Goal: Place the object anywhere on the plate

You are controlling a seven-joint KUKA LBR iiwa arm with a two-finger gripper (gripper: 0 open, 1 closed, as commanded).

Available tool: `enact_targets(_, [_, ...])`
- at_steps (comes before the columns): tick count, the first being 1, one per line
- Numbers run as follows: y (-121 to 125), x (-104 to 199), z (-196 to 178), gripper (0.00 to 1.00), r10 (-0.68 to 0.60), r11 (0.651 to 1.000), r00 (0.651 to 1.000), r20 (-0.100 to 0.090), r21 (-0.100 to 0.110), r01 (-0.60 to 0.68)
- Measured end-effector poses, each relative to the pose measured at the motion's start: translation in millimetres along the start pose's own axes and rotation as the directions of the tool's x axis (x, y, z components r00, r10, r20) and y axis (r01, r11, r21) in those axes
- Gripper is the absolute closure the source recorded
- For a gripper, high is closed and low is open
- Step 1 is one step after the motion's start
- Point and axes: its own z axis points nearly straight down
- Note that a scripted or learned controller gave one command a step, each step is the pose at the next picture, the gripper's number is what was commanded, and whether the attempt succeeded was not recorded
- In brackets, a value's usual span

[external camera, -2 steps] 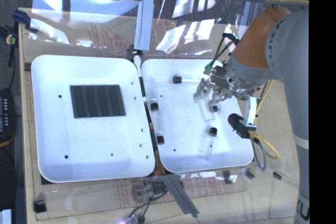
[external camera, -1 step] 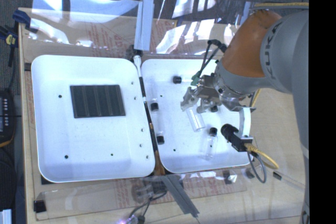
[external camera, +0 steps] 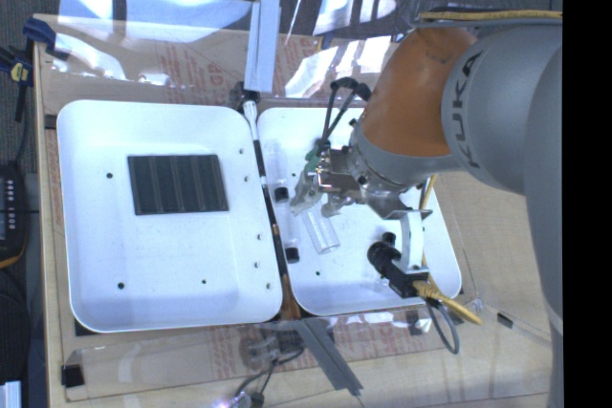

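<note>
Currently two shallow white bins sit side by side on the bench. Left bin (external camera: 96, 282) holds one dark grey ribbed rectangular plate (external camera: 178, 183), lying flat in its upper middle part, well clear of all four walls; white floor shows on every side of it, most of it below and to the right.

Right bin (external camera: 316, 296) holds a small clear, roughly cylindrical object (external camera: 322, 232), lying on the floor just right of the divide between the bins and apart from the plate. Arm (external camera: 478, 100) comes in from the right and covers the bin's upper right part. Gripper (external camera: 320, 189) hangs directly above the clear object, near or touching its top; cannot tell whether its fingers are spread or closed, nor whether they grip anything. Black fitting (external camera: 387, 263) with a yellow cable (external camera: 449, 304) lies over the bin's lower right corner.
</note>
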Motion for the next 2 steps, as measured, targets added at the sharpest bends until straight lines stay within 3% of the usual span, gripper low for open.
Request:
enact_targets(1, [-29, 80, 58, 1.0, 0.137, 0.991, 0.991, 0.002, 0.002, -0.137])
enact_targets(2, [-38, 178, 52, 1.0, 0.163, 0.987, 0.987, 0.002, 0.0, -0.163])
